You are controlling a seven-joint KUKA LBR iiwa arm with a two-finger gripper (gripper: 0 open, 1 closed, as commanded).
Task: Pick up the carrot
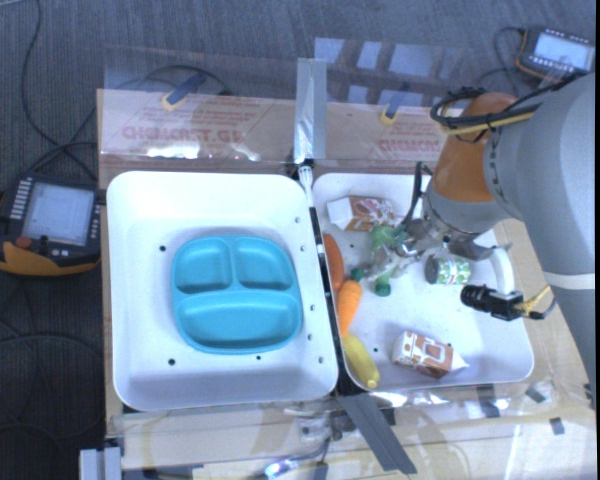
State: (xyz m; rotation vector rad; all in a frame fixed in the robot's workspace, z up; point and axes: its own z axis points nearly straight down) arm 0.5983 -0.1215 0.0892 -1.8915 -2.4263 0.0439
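two white bins sit side by side. the left bin (130, 268) holds a blue divided plate (237, 293). the carrot (347, 304) lies in the right bin (500, 358), against its left wall, with a yellow item (361, 360) just nearer. my gripper (405, 243) hangs over green toys (382, 258) at the bin's middle, right of the carrot, not touching it. i cannot tell how my gripper is set. i judge the grasp not yet begun.

The one camera hangs above the bench and looks down at a slant, far enough to take in both white bins. The left bin (130, 268) lies toward 9 o'clock, the right bin (500, 353) toward 3 o'clock, where the arm (540, 158) enters.
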